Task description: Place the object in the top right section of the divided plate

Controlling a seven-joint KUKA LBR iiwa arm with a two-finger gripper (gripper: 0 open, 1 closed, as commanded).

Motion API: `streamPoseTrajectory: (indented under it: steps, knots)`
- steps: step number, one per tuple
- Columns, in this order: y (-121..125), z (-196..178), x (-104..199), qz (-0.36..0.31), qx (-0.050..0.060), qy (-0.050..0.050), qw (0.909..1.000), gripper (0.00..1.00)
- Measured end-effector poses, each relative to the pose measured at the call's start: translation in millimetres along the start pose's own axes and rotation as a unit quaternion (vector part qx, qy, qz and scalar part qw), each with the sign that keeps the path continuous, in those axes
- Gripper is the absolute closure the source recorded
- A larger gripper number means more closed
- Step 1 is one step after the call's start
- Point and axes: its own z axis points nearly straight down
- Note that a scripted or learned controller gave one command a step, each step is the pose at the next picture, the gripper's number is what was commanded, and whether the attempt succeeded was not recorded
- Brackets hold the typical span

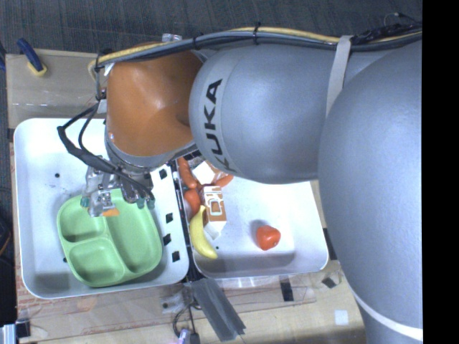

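A light green divided plate [136, 246] lies in the left bin [36, 163], toward its near side. My gripper [115, 196] hangs from the orange wrist band, directly over the plate's far rim. A small orange piece [109, 211] shows just under the gripper, at the far edge of the plate where its sections meet. Whether the gripper holds that piece or it rests on the plate is unclear. The arm's big grey body hides the far part of both bins.
The right bin [301, 256] holds a banana [201, 236], a small brown and white box [215, 210], orange carrot-like pieces [188, 183] and a red fruit [267, 236]. A black-marked divider [172, 228] separates the bins. A blue-handled tool [30, 54] lies on the bench at far left.
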Motion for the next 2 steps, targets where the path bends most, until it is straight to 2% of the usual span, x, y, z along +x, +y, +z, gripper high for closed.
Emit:
streamPoseTrajectory:
  steps: [1, 2]
  knots:
    - [0, 0, 0, 0.000, 0.000, 0.000, 1.0000, 0.00]
    - [1, -11, -1, -0.002, 0.000, -0.001, 1.0000, 1.00]
